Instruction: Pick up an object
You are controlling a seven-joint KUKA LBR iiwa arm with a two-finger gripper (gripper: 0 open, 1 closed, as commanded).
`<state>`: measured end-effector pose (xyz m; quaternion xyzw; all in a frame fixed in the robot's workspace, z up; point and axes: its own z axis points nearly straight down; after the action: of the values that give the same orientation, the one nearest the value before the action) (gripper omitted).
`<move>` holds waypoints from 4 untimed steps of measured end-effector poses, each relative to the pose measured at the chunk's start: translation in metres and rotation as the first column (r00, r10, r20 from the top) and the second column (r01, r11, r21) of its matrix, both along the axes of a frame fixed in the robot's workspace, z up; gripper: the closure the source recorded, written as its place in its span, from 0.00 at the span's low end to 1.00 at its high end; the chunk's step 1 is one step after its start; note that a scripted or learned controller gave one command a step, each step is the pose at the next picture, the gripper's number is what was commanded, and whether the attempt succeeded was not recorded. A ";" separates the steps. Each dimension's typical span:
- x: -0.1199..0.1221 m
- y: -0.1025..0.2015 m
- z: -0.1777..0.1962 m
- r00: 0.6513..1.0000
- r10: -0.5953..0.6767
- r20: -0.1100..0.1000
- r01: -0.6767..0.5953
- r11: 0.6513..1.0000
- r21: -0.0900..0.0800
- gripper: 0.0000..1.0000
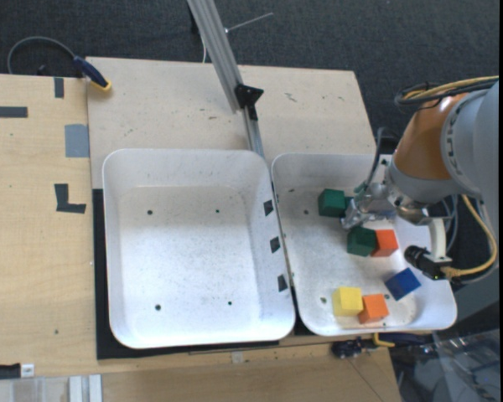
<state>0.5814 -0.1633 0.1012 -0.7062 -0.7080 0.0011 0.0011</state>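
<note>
Gripper [360,214] reaching into the right bin [306,308], hovering between two green cubes [332,202] [361,242]; whether it is open or closed cannot be told

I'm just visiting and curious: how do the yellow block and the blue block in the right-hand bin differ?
The yellow block is yellow; the blue block is dark blue. The yellow block sits touching an orange block, while the blue block stands apart from its neighbours. The yellow block lies roughly square to the picture's edges; the blue block is turned at an angle. Both are small cubes of similar size in the right bin, near its front edge.
</note>
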 end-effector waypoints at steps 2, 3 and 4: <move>0.001 -0.002 0.106 1.000 -0.001 0.009 0.001 1.000 -0.002 1.00; 0.002 -0.001 0.108 1.000 -0.001 0.002 0.001 1.000 0.000 1.00; -0.010 0.058 0.103 1.000 0.004 0.000 -0.004 1.000 0.002 1.00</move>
<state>0.5715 -0.1049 0.2039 -0.7049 -0.7093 0.0003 0.0016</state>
